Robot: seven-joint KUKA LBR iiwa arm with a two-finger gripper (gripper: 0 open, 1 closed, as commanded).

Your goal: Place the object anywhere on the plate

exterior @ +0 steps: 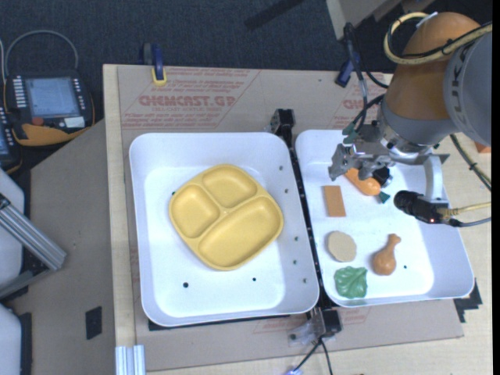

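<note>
A yellow three-compartment plate (226,216) lies in the middle of the left bin (156,162). My gripper (354,164) hangs low over the upper part of the right bin (445,264). It is right above an orange carrot-like piece (366,183), which it partly hides. Whether it touches that piece cannot be made out. Other toy foods lie in the same bin: an orange-brown slab (333,201), a round beige cookie (341,246), a brown drumstick (385,256) and a green lettuce leaf (351,281).
A black sensor with a cable (418,205) hangs off the wrist over the right bin. A black clamp (281,120) sits between the bins at the back. A teach pendant (48,104) lies off the bench to the far left.
</note>
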